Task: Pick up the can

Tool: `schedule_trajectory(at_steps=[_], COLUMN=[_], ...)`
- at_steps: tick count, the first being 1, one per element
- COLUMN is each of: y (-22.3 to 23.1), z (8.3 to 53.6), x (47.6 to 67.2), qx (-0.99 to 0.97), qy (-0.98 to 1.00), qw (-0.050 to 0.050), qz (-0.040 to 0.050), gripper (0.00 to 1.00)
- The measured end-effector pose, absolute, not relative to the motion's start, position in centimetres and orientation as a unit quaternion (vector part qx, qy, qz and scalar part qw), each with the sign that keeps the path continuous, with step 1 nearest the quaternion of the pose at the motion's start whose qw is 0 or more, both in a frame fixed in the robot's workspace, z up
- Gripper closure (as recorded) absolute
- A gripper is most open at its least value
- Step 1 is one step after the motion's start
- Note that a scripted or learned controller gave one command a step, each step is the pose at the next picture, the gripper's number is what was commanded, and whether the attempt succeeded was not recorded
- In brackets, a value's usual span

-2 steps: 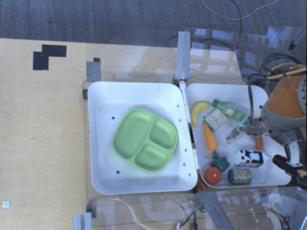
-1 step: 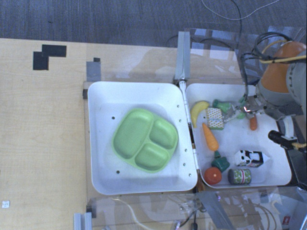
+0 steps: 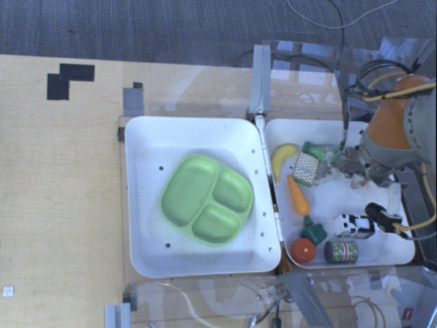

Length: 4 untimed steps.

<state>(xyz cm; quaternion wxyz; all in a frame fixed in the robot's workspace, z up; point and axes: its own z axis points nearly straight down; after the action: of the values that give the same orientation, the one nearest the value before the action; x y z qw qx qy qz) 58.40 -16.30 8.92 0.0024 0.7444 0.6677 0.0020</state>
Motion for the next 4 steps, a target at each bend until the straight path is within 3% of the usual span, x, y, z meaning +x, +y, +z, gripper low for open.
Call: schedule_trajectory(at_steps=[1, 2, 3, 4], y=[-18.2, -18.2, -18.4, -18.3], z=[8.9, 8.7, 9.5, 9.6], x=[64.1, 66.2, 66.2, 66.3], qx=[0.766, 0.781, 0.779, 0.779], qy=[0.643, 0.623, 0.626, 0.627], qw=[-0.006, -0.029, -0.024, -0.022], qz=[0.0028, -0.0141, -0.015, -0.0131], gripper=[0.0, 0.0, 1.0, 0.0])
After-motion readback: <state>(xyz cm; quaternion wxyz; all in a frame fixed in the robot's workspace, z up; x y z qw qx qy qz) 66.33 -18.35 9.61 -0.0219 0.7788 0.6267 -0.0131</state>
